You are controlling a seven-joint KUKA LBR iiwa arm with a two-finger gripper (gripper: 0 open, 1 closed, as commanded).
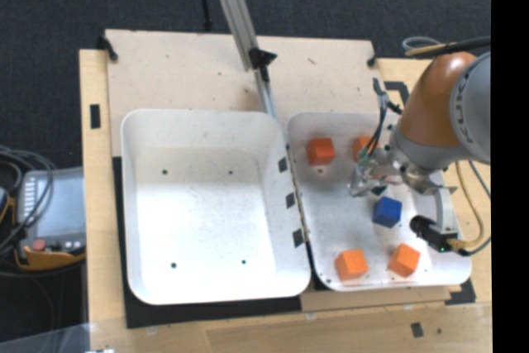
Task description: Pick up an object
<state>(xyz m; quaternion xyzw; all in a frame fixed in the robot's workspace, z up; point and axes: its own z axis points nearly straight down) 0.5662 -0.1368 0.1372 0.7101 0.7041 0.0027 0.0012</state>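
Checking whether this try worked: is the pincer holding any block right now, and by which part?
Cannot be told. The pincer sits just above the blue block, with no block visibly in it.

- The arm [463,107] has a rounded grey shell with a smooth, slightly glossy finish.
- A broad orange band [430,107] wraps it above the wrist.
- Thin dark and greenish cables [382,124] run along the wrist.
- The gripper [369,180] is pale metal, small and angular.
- A black fitting [428,231] with a tiny green light sits beside a white bracket.
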